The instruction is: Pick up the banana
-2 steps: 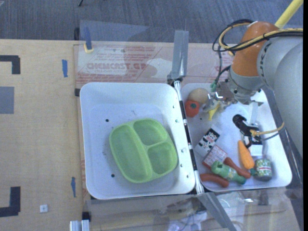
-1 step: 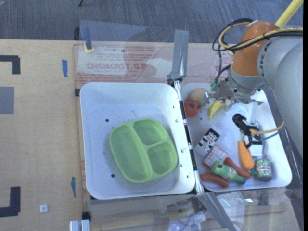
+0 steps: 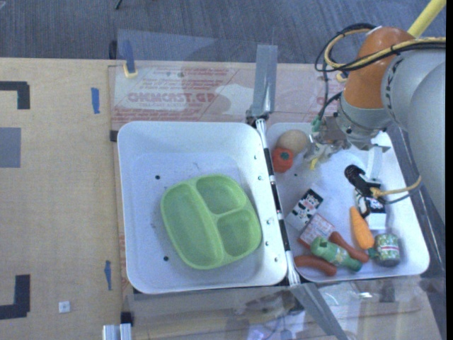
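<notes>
Left bin (image 3: 141, 147) holds a green divided plate (image 3: 211, 221). Right bin (image 3: 410, 261): no banana can be picked out among the clutter. Gripper (image 3: 320, 151) hangs near a tomato (image 3: 282, 159); finger state cannot be told. Risk: it closes on the wrong item.

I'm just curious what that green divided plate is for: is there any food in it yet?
Empty. The green plate lies flat in the left bin, and all three of its compartments show bare green.

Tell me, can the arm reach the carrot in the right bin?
Probably yes: the carrot lies uncovered in the right bin, the gripper is over that same bin, though a can sits close beside it.
</notes>
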### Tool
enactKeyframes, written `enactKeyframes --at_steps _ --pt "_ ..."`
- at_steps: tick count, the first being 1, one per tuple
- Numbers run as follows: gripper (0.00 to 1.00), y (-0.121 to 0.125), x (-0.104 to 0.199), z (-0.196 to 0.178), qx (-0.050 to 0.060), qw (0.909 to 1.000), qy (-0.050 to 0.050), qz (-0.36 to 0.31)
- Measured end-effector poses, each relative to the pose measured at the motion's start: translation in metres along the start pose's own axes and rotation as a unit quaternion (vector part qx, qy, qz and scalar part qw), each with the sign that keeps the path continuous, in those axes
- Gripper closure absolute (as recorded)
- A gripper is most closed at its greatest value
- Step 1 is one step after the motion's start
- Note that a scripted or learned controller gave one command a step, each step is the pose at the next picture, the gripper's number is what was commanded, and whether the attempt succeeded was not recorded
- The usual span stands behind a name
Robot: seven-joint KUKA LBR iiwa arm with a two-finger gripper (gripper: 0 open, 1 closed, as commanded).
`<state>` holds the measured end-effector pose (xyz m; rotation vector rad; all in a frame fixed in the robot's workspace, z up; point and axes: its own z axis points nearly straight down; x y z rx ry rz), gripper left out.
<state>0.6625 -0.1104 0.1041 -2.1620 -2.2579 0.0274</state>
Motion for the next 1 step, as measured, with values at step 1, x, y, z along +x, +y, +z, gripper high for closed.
enactKeyframes --at_steps 1 --pt "1.0 0.0062 0.0843 -0.102 -0.013 0.9998 0.0 -0.018"
